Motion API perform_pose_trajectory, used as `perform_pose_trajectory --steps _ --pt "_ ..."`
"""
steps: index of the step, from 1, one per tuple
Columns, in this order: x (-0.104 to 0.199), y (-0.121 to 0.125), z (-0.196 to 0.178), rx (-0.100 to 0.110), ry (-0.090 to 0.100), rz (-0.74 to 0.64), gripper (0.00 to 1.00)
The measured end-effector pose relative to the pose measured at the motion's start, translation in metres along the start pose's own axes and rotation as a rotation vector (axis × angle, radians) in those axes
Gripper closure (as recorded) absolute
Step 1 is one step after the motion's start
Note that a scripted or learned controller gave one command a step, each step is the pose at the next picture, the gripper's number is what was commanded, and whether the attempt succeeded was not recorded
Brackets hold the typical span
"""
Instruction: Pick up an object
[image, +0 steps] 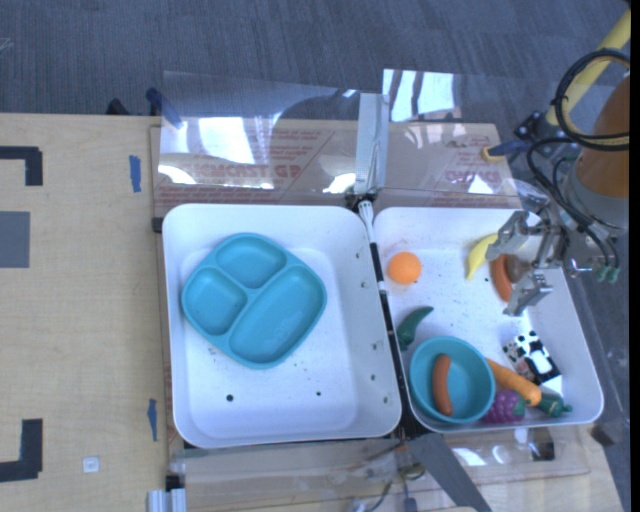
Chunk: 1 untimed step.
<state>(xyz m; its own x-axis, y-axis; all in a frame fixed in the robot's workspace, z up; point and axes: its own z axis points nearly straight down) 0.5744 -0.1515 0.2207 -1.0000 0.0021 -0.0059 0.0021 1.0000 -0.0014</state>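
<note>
From above, two shallow white plastic bins sit side by side on the bench. The left bin (200, 400) holds a light blue three-compartment plastic plate (254, 298), lying flat a little up and left of the bin's middle, with bare speckled floor around it.

The right bin (440, 225) is the crowded one. A small orange ball (404, 268) rests near its upper left, close to the divider between the bins. Below it lies a dark green leaf-shaped piece (413, 324), touching the rim of a round blue plastic bowl (456, 380) that sits at the bin's lower middle. Inside the bowl lies a reddish-orange toy sausage (443, 384). Just to the bowl's right, an orange toy carrot with a green top (518, 381) slants down toward the corner, and a cluster of purple toy grapes (506, 405) sits beneath it against the bowl. A black-and-white toy cow (531, 357) stands just above the carrot, near the right wall.

The metal two-finger gripper (524, 272) reaches in from the right at the bin's upper right, cables trailing behind it. A yellow toy banana (479, 255) lies just at its left, and an orange-red curved piece (500, 280) sits right against the fingers. I cannot tell from here whether that piece is actually between them, or how far apart they stand.
</note>
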Motion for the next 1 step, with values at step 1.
perform_pose_trajectory --steps 1 --pt "-0.04 -0.0202 0.1056 -0.004 0.011 -0.031 0.0"
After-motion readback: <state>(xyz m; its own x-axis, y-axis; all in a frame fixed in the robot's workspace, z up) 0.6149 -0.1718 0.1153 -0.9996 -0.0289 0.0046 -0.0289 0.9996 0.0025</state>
